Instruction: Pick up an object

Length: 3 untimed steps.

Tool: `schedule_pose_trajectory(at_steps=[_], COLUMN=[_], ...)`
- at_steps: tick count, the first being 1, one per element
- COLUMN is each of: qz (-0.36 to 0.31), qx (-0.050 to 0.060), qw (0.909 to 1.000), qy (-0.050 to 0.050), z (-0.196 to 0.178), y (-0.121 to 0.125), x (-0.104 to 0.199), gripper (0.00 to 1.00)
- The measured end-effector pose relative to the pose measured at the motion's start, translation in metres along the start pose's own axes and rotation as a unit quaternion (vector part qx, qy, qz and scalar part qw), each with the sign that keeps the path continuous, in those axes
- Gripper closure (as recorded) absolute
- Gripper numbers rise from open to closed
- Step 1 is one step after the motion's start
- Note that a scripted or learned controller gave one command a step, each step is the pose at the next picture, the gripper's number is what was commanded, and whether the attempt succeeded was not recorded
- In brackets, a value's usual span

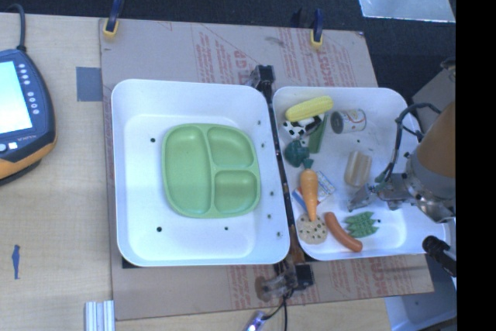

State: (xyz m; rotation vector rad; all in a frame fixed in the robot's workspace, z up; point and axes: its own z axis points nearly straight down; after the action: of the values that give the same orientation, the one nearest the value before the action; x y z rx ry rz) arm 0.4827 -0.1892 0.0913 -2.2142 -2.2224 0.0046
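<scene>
**Two bins, one crowded with toy food**

Two shallow white bins sit side by side on a cardboard sheet clamped to a wooden bench. The left bin carries a green divided plate lying flat near its middle, with three compartments.

The right bin carries the small things. A toy corn cob lies at the far left corner, its long axis running left to right and tipped slightly up at the right end. Just below it are a black-and-white toy and a dark green piece. A toy carrot lies with its long axis running nearly straight up and down the view, its thick end toward the far side. Beside its near end sits a tan round cracker with holes. A sausage lies on a diagonal, from upper left to lower right. A green leafy toy lies just beside it. A small can on its side rests near the far wall, and a tan cylinder lies mid-bin, its axis nearly upright in the view.

The gripper hangs low over the right side of this bin, near the tan cylinder and the leafy toy; whether it is spread or closed cannot be told.

An orange-and-grey teach pendant rests at the bench's left edge. Dark carpet lies beyond the bench.
</scene>
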Motion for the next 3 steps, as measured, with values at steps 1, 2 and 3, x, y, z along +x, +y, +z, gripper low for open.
schedule_pose_trajectory(at_steps=[1,2,3], qz=[-0.002,0.0,-0.001], qx=[-0.001,-0.002,-0.001], qw=[1.0,1.0,1.0], qy=[-0.001,-0.001,0.0], z=[-0.001,-0.001,-0.011], y=[0.055,0.109,0.108], x=[0.059,0.027,0.027], gripper=[0.0,0.0,1.0])
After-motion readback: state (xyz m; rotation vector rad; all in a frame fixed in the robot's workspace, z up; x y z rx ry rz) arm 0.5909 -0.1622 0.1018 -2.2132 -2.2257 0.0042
